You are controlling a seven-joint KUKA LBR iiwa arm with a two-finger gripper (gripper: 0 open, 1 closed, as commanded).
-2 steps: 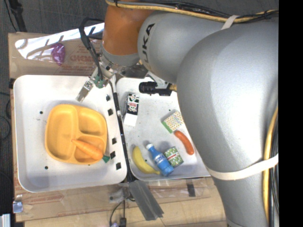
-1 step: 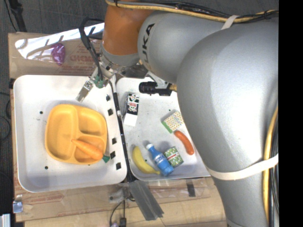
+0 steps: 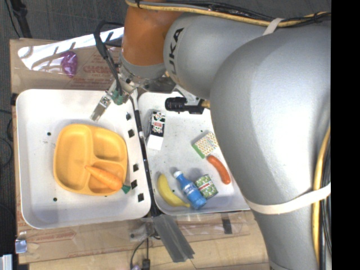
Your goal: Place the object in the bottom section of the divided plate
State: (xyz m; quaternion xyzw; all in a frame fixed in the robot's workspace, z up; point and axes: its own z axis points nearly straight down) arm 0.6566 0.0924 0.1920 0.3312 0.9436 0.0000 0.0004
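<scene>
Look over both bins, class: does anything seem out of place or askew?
Nothing looks spilled or damaged. The carrot lies in the bottom section of the yellow divided plate in the left bin. The banana and blue bottle lie loose in the right bin.

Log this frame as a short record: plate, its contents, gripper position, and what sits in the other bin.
plate: yellow divided plate in the left bin
plate contents: carrot lying in the bottom section
gripper: gripper above the left bin's upper edge, apart from the plate
right bin: banana, blue bottle, hot dog, black-and-white carton, two small boxes
task state: carrot appears placed
</scene>
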